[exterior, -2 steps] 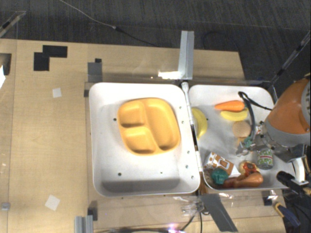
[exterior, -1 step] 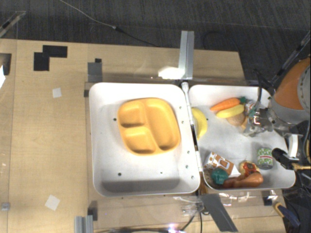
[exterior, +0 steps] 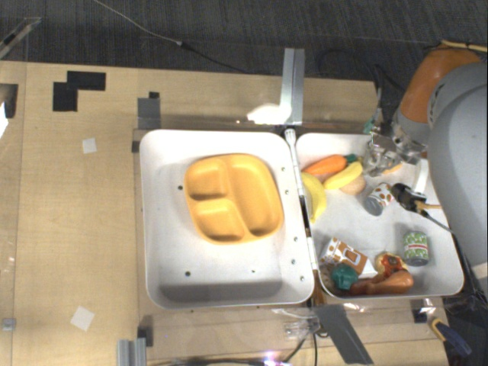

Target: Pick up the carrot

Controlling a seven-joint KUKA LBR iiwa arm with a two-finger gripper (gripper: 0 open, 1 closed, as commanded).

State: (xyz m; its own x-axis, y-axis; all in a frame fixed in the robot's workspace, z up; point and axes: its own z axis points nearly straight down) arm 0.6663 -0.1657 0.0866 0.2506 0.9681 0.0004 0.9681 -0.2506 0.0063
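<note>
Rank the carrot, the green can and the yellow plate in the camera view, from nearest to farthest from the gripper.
1. carrot, just to the view's left of the gripper, right bin.
2. green can, lower in the same bin.
3. yellow plate, left bin.

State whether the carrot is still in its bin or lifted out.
Still in. The carrot lies on the floor of the right bin, beside the banana, with the gripper just right of it.

On your counter point(exterior: 76, 235) two bins sit side by side. The left bin point(exterior: 164, 265) holds a divided plate point(exterior: 231, 197) near its middle. In the right bin point(exterior: 446, 277), the carrot point(exterior: 325, 165) lies at the far left corner, bananas point(exterior: 328, 185) touching it, the gripper point(exterior: 379, 161) just beside them. What may be a can point(exterior: 416, 248) stands nearer you.
</note>
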